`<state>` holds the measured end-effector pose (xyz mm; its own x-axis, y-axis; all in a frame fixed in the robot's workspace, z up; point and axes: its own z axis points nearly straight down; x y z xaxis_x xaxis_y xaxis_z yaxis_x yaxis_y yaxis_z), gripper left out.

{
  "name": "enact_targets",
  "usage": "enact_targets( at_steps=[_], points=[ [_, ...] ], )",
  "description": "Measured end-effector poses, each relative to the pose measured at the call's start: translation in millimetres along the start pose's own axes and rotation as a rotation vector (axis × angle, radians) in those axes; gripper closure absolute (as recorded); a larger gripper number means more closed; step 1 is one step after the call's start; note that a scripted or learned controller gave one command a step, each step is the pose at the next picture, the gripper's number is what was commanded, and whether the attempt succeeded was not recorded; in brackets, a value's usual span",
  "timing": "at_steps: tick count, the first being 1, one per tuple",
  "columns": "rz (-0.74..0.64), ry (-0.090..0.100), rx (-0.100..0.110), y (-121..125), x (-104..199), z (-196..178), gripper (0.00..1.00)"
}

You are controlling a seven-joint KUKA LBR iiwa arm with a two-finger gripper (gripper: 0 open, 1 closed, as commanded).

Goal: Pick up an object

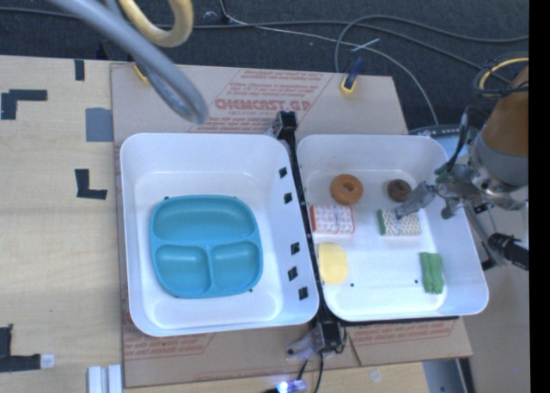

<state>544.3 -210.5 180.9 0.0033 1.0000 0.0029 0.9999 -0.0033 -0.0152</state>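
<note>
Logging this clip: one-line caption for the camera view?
Claw over the right bin near a patterned packet; blue tray in left bin.

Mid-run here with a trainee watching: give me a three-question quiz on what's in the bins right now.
1. True or false: the blue divided tray lies in the left bin.
2. Which lies nearest the gripper? A) yellow piece B) small patterned packet C) green block
3. How many ring-shaped items are in the right bin?

Key: 1 true. 2 B. 3 two: the tan doughnut and the dark brown one.
</note>
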Motion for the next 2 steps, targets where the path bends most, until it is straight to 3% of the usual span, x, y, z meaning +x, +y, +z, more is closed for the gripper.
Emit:
enact_targets(
  at_steps=[1,2],
  points=[
    [-0.004,-0.003,-0.013,3.1,0.8,-8.5,0.0],
    [-0.005,-0.003,-0.01,8.3,3.7,36.5,0.0]
  ],
)
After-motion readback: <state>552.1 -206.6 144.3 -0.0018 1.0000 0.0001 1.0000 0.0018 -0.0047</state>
